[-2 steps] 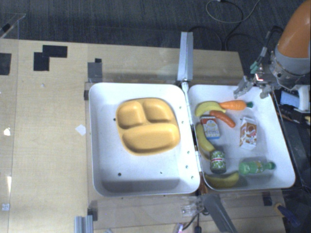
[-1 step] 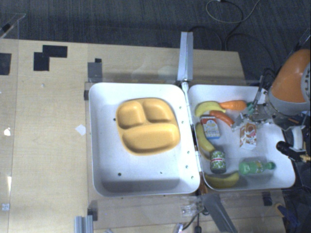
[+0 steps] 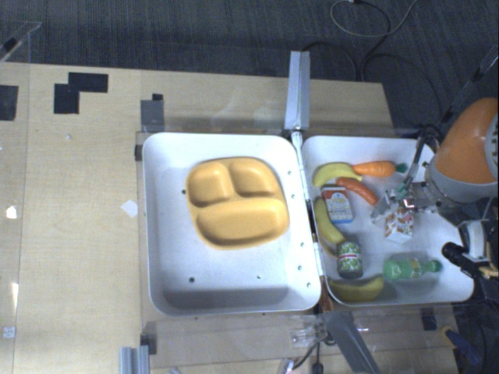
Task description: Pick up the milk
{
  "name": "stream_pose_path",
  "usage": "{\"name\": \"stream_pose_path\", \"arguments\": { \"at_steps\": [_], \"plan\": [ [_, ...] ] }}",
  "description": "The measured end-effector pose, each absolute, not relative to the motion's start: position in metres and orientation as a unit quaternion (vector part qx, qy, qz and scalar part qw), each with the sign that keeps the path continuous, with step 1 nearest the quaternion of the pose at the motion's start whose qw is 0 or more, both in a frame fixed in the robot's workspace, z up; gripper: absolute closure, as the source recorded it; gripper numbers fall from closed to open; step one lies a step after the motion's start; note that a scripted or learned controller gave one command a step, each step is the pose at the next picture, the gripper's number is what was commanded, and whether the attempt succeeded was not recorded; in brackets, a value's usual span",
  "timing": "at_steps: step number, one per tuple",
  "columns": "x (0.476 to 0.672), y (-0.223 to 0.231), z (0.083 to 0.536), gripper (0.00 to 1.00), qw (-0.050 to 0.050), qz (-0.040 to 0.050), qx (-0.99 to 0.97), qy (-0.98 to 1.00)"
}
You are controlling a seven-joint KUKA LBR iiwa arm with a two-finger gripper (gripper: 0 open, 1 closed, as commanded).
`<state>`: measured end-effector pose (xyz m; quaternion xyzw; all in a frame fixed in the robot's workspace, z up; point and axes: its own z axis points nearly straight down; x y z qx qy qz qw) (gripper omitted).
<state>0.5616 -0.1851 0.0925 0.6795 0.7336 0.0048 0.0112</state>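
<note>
Camera view: milk (image 3: 338,206) lies well left of pincer (image 3: 406,195), whose state is unclear.

A pale wooden bench top (image 3: 70,232) bears black square markers (image 3: 78,92) at its far left; beyond it lies dark grey carpet (image 3: 195,14), crossed by a thin looping cable (image 3: 362,14).

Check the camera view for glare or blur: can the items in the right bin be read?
Camera view: soft overall, labels unreadable; mild glare on the left bin floor around the yellow tray; milk carton recognizable but fuzzy; small carton near the arm smeared.
</note>
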Motion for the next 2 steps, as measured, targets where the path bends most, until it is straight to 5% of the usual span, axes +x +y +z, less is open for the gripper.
{"name": "stream_pose_path", "arguments": {
  "at_steps": [1, 2],
  "plan": [
    [0.564, -0.186, 0.106, 1.00, 0.015, 0.0064, 0.679, 0.734],
    [0.544, -0.136, 0.220, 1.00, 0.002, 0.0021, 0.738, 0.675]
  ]
}}
